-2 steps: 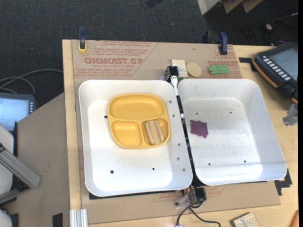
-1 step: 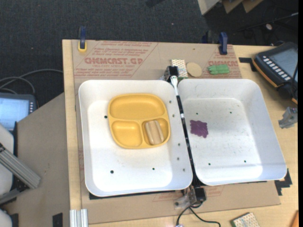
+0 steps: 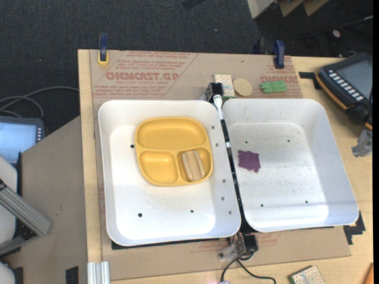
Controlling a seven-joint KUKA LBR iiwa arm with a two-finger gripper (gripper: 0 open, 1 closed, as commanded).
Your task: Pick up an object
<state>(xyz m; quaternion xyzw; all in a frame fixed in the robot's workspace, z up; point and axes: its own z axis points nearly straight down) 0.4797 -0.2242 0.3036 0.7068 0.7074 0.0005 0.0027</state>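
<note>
Camera view, looking down at a slant: two shallow white bins sit side by side on a cardboard-topped desk (image 3: 148, 70), their inner rims touching along the middle.

The left bin (image 3: 118, 212) holds a yellow divided plate (image 3: 169, 138), lying flat in the upper half of the bin. The plate has one wide section at the top and two smaller ones below. A tan block (image 3: 191, 165) with faint stripes lies in the lower right section, long side running up and down, inside the plate's rim.

The right bin (image 3: 308, 200) holds a small flat purple piece (image 3: 249, 160), left of the bin's center, near the shared rim but apart from it. Dark specks are scattered over the floor of this bin.

Behind the bins on the desk: a round tan disc (image 3: 243, 87) and a green block (image 3: 273, 87), near each other, not touching. Blue clamps grip the far desk edge, one at left (image 3: 103, 47) and one at right (image 3: 278, 52). A black tablet with an orange edge (image 3: 350, 81) sits at the far right.

Claw: cannot tell its state, nothing here shows how wide it stands or whether it has hold of anything. Plate, block and purple piece all rest in the bins.
</note>
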